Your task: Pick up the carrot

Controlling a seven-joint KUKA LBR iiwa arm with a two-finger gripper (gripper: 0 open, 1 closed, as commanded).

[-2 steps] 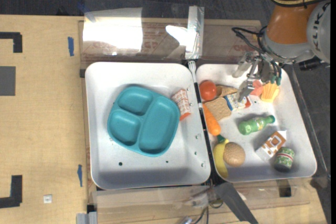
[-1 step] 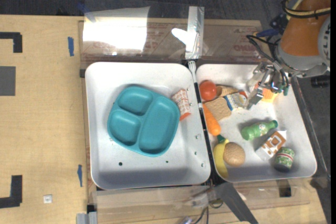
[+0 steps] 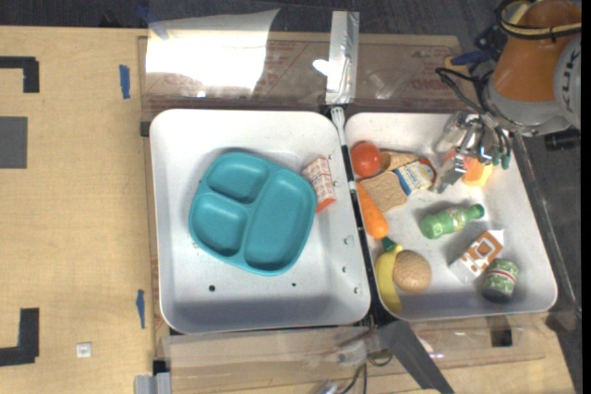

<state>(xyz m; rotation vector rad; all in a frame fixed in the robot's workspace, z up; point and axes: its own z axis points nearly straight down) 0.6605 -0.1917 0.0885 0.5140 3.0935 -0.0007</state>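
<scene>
In the camera view, two white bins sat side by side on the table (image 3: 65, 198). The left bin (image 3: 175, 291) held a teal divided plate (image 3: 252, 210), with a small red-and-white can (image 3: 320, 183) lying just beside the plate's upper right edge, near the wall between the bins.

The right bin (image 3: 531, 281) held the clutter. The carrot (image 3: 372, 216) lay at its left side, close to the dividing wall, running slantwise with its thicker end up against a tan slice of bread (image 3: 385, 190). Above it sat a red tomato (image 3: 367, 159). Below the carrot lay a yellow banana (image 3: 387, 281) touching a round brownish potato-like thing (image 3: 413, 271). A green bottle (image 3: 450, 220) lay on its side in the middle, with a small orange-and-white carton (image 3: 479, 254) and a dark green can (image 3: 500, 280) toward the lower right corner.

The arm (image 3: 536, 60) reached in from the upper right, and the claw (image 3: 467, 146) hung over the bin's upper right part, well apart from the carrot, just beside a small orange-yellow object (image 3: 477, 171). How wide the claw stood could not be told, and nothing could be seen gripped in it.
</scene>
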